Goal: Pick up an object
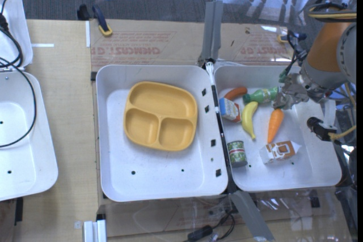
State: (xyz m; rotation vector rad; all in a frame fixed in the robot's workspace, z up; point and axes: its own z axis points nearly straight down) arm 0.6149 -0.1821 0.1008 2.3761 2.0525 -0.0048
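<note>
I take the carrot (274, 124) as my landmark: it lies in the right bin (317, 178), roughly in the middle, thick end up toward the back wall and tip pointing at the small carton (279, 151) just below it. The gripper (285, 98) hangs just above the carrot's thick end, beside the green object (262, 93). I cannot tell its state; the wrist hides it from this slant.

The carrot looks to me like the nearest candidate. I judge it a light, stiff plastic toy, smooth and tapered, so it may squirt out if pinched near the tip. I would close across the thick upper third, square to its long axis.

Left of the carrot lies the banana (249, 117), curved and likely just as slick; further left is a red-and-white packet (229, 110), and below that a small can (236, 153). Well left of the carrot, in the other bin (113, 173), sits a yellow divided plate (161, 115).
</note>
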